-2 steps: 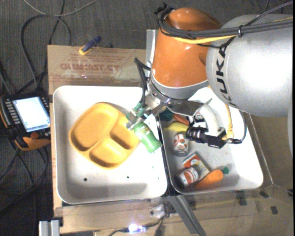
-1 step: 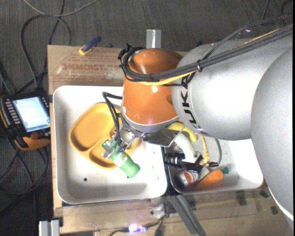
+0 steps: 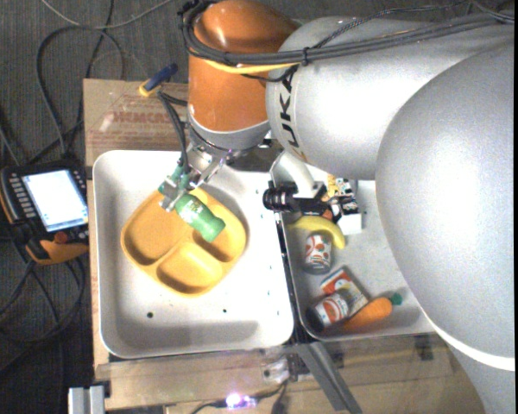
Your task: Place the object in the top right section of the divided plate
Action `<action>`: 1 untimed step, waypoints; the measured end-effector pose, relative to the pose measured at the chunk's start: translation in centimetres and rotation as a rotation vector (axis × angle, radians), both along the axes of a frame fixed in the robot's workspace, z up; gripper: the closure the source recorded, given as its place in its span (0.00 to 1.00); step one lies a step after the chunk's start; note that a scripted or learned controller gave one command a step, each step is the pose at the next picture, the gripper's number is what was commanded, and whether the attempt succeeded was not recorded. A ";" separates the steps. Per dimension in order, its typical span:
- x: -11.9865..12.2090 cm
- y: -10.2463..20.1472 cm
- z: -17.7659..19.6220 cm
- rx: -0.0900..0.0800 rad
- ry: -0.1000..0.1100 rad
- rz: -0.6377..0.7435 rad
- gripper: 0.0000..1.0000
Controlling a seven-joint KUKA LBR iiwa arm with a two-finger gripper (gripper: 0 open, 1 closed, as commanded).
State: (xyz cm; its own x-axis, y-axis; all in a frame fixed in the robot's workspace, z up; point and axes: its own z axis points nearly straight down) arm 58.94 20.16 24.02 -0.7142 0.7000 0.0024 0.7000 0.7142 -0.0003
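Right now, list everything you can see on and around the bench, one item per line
Divided plate: one, yellow, in the left bin.
Bottle: one, green, lying over the plate's upper right part, at the gripper.
Left bin: one, white.
Right bin: one, white, beside the left bin.
Banana: one, yellow, upper right bin.
Cup: one, white with red print, below the banana.
Can: one, red and white, lower right bin.
Carrot: one, orange, lower right bin.
Pendant: one, lit screen, left of the bench.
Gripper: one, above the plate.
Arm: one, grey with orange band.
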 end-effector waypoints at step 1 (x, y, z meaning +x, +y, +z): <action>-5.1 -1.1 -3.3 -0.004 0.001 0.005 1.00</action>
